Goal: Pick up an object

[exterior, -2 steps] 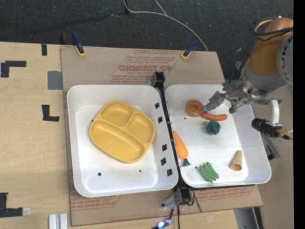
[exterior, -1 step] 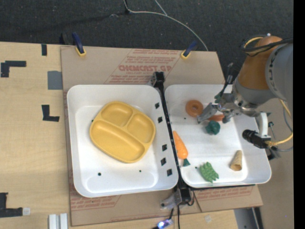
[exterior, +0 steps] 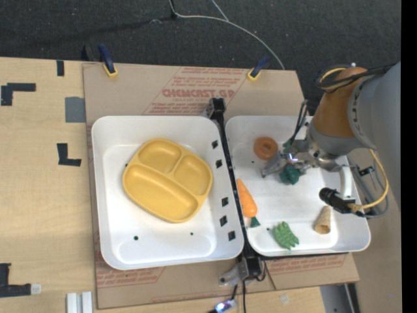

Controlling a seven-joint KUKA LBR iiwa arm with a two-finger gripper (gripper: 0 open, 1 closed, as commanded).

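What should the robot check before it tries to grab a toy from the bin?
1. Gripper is over the right bin: ok.
2. A toy lies close to it: ok, the dark green toy is right at its tip.
3. That toy sits between the fingers: cannot tell, the wrist hides them.
4. Neighbours stay out of the way: not ok, the brown round toy lies close beside.
5. Carrot, leafy green toy and cone lie apart from the gripper: ok.
6. Yellow plate rests in the left bin: ok.
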